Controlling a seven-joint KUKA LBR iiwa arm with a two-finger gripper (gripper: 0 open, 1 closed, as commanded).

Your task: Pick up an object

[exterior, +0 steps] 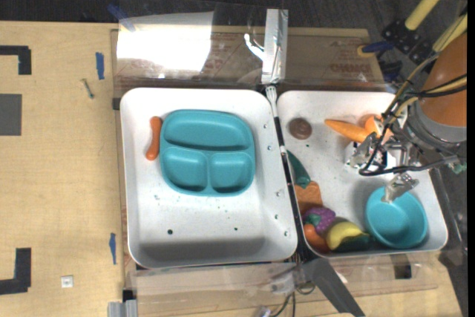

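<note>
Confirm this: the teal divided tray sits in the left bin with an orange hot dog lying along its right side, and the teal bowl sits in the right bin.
Not quite. The camera view shows the orange hot dog lying along the left side of the teal divided tray, not its right. The rest holds: the tray sits in the left bin, and the teal bowl sits in the right bin.

Arm (449, 96) is running off the right edge, its upper links cut away, and its wrist cabling is covering the gripper (375, 152) so finger state is unreadable. Arm is also hiding part of the right bin (338, 104) and the end of the orange carrot (349, 129). Toy pile (323, 223) by the divider is overlapping, pieces blurring together.
</note>
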